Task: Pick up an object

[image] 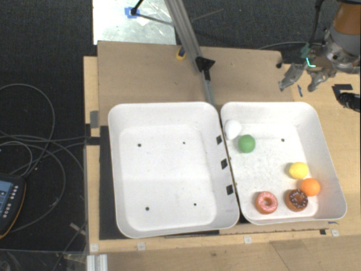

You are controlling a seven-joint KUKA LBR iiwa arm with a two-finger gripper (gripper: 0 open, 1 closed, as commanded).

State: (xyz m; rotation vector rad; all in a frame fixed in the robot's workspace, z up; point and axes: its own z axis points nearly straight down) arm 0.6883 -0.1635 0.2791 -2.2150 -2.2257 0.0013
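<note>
Lighting: even, bright overhead. Glare: washed-out floor patch (132, 10) at 11 o'clock. Shadows: soft, short (under the white bins (169, 230), toward 6 o'clock). Sharpness: moderate, slightly grainy; dark floor at 9 o'clock loses detail.

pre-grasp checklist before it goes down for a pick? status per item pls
1. Gripper carries nothing: ok, nothing sits between the jaws, which stand apart.
2. Gripper above a target: not ok, it hangs beyond the far rim of the right bin.
3. Isolated target available: ok, green ball has free space on three sides, with only the white ball close by.
4. Cluster risk: not ok, yellow ball, orange ball and chocolate donut crowd together.
5. Pink donut reachable: cannot tell, it lies near the bin's near wall.
</note>
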